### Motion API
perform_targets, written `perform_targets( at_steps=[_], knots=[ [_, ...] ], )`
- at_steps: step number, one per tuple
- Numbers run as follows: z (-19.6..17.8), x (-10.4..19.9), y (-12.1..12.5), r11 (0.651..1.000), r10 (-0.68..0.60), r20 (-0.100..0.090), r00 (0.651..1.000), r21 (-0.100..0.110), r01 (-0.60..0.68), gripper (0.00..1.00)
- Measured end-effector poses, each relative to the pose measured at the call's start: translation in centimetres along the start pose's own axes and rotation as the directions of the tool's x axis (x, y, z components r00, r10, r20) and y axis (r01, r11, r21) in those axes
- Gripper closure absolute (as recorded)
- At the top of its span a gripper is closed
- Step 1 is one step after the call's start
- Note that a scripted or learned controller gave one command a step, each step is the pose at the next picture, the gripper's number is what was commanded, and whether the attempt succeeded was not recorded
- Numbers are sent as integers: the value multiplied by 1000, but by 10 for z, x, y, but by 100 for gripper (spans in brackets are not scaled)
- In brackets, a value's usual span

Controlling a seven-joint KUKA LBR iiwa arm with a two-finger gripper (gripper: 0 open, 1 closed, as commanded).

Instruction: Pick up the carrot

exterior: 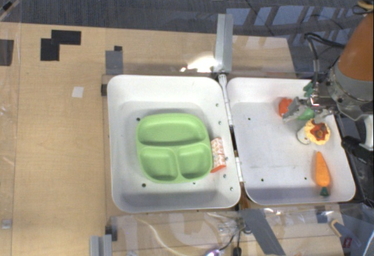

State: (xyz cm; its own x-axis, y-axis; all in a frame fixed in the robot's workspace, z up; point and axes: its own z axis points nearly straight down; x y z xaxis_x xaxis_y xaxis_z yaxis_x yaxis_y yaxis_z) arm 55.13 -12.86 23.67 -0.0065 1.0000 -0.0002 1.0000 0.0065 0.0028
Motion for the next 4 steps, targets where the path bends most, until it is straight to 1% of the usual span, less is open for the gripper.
perform_targets(
  at_steps=[1,2,3,4],
  knots=[
    [72,-65,5,1000,28,0,1000,-13,-28,0],
    [59,-66,7,999,29,5,1000,-22,-29,100],
    [59,-67,7,999,29,5,1000,-22,-29,0],
    [87,-76,-13,999,48,1,999,-1,-48,0]
  ],
)
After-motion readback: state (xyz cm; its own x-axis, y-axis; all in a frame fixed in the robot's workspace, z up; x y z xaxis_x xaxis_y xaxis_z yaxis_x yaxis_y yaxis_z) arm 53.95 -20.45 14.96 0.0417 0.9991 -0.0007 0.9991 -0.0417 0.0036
